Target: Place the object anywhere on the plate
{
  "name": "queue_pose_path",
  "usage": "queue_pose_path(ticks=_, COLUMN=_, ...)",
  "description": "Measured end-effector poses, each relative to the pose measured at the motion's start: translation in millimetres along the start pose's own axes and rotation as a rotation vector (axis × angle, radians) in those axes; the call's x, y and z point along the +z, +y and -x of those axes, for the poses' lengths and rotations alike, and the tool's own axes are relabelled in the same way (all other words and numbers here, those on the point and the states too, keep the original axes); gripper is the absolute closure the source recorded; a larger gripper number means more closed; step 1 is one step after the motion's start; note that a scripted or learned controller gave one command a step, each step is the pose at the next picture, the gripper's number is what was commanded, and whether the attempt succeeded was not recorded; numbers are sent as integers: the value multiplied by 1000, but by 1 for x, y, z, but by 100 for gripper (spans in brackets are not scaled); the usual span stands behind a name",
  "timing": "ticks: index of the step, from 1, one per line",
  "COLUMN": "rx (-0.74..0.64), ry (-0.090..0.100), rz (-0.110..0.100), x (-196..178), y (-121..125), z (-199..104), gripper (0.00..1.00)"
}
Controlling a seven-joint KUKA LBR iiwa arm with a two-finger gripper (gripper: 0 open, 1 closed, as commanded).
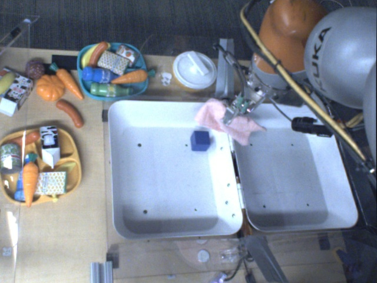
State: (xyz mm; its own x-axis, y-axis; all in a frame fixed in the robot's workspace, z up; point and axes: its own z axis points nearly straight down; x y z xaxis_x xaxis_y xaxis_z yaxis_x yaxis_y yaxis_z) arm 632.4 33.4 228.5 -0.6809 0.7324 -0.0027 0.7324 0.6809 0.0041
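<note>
A small blue cube (200,140) rests on the floor of the left bin (153,217), near its far right corner. A pink flat piece (213,115), crumpled at the edges, lies across the wall between the two bins at their far end. My gripper (238,107) is directly over the middle of this pink piece, low enough to hide part of it. The cube sits apart from the gripper, a short way to its left and nearer the camera.
The right bin (294,205) lies under the arm. Behind the bins stand a white round lidded dish (195,69) and a blue bowl of toy food (112,69). A yellow tray of toys (41,167) and loose toy vegetables (59,90) sit left.
</note>
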Motion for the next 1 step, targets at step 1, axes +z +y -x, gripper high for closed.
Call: queue_pose_path(ticks=1, rx=-401, ry=1, rz=0, x=0, y=2, z=-46, gripper=100)
